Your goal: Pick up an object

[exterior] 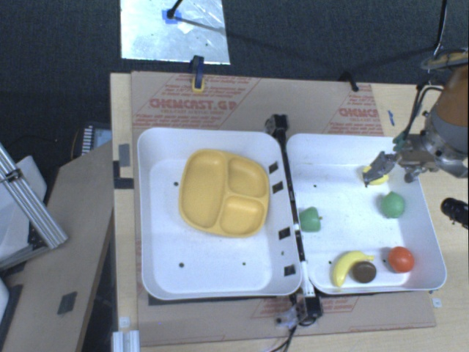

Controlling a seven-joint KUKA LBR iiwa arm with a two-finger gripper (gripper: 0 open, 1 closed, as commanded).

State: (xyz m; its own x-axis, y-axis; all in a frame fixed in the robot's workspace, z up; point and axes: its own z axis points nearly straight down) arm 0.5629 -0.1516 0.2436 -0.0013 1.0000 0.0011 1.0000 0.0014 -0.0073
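Starting at the near edge of the right bin (429, 229), three items lie close together: a banana (344, 267), a brown round object (364, 271) touching the banana's inner curve, and a red tomato-like ball (400, 259) just beside them near the right wall. The banana's long axis runs from the lower left up toward the right, its curve arching away from the brown object.

Farther in, a green object (310, 219) sits close to the bin's left wall, and a second green ball (393, 205) lies toward the right wall, well apart from the first.

Farther still, the gripper (379, 170) hangs over the far part of the bin, directly at a small yellow object (376, 180). Whether the pincer is open, closed or gripping cannot be told: the yellow piece shows at the tip, but no clear view of it between the tips is available.

Handling judgement: the yellow object appears small, light and probably rigid moulded plastic with a smooth, possibly slippery skin. Take hold across its narrow width, near the middle. Its long axis cannot be read, being partly hidden by the tool.

The left bin (157, 196) holds a yellow divided tray (223, 192).
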